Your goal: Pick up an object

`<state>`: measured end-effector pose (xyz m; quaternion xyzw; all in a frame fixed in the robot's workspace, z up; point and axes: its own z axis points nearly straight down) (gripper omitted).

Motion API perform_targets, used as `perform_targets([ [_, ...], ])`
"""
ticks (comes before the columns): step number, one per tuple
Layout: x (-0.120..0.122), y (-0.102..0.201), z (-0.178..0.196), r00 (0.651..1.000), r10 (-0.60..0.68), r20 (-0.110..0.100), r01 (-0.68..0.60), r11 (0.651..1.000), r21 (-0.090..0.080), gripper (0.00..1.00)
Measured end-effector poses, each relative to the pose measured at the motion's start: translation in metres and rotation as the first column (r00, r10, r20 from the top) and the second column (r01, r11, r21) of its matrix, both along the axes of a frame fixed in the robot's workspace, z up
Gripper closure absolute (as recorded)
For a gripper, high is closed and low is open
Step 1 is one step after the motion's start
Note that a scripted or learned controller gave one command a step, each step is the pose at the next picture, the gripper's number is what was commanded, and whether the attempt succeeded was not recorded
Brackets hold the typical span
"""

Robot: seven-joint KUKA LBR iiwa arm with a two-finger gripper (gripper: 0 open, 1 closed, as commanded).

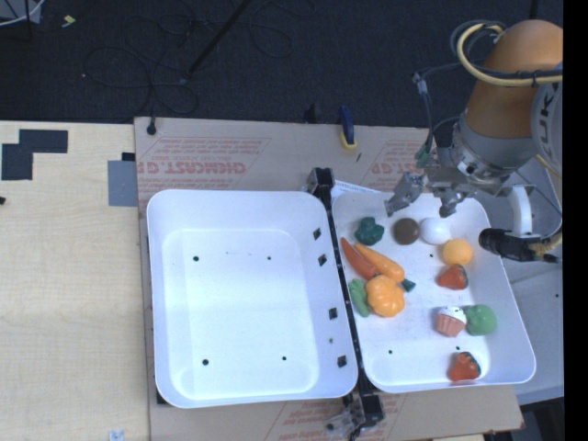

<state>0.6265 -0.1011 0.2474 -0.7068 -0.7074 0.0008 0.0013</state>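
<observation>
The left bin (pixel 239 301) sits at centre frame on the worktop (pixel 64 274). The right bin (pixel 514 338) holds toy food: a carrot (pixel 372 260), orange pumpkin (pixel 385 296), brown ball (pixel 405 231), white egg (pixel 435 231) and cupcake (pixel 449 321). At upper right, the claw (pixel 426 200) hangs spread open, gripping nothing, above ball and egg.

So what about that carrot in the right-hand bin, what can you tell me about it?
The carrot looks like a plastic toy: a long orange body tapering toward the upper left, with a small dark green tuft at its lower-right end. It lies flat and slanted on the floor of the right bin, close to the divider between the two bins. A small orange pumpkin sits against it just below. A dark green toy lies just above its tip; whether they touch is unclear.
</observation>
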Motion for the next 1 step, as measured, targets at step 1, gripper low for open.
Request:
perform_targets([
  [1,-0.0360,-0.0007,-0.1455,1.000,-0.001,-0.010,0.001,1.000,0.002,0.00],
])
